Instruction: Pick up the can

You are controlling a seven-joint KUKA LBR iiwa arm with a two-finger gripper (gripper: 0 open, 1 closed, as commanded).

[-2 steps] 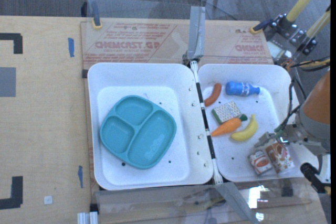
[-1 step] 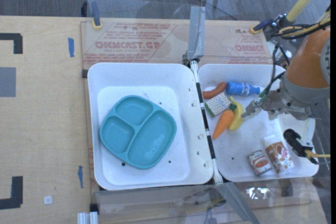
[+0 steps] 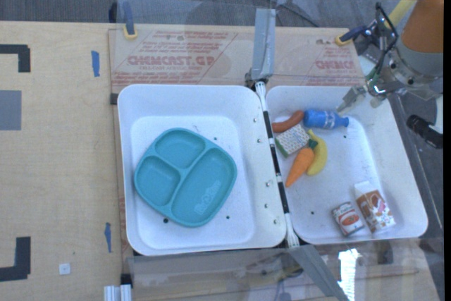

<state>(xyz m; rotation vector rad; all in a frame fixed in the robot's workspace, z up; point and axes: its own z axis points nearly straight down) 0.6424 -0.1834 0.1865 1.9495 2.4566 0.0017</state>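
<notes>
The can [image 3: 347,218] is small, with a red-brown and white label. It lies near the front of the right bin [image 3: 402,151], right beside a red and white carton [image 3: 374,210]. My gripper [image 3: 364,96] hangs over the bin's back right corner, far behind the can and just right of a blue bottle [image 3: 325,119]. Its two grey fingers stand apart, open, with nothing between them. The grey arm with its orange band [image 3: 423,25] rises at the upper right.
Along the right bin's left side lie a sausage [image 3: 287,123], a small green-and-white packet [image 3: 292,140], a carrot [image 3: 301,165] and a banana [image 3: 318,157]. The left bin [image 3: 134,109] holds a teal divided plate [image 3: 185,176]. Cables loop near the arm.
</notes>
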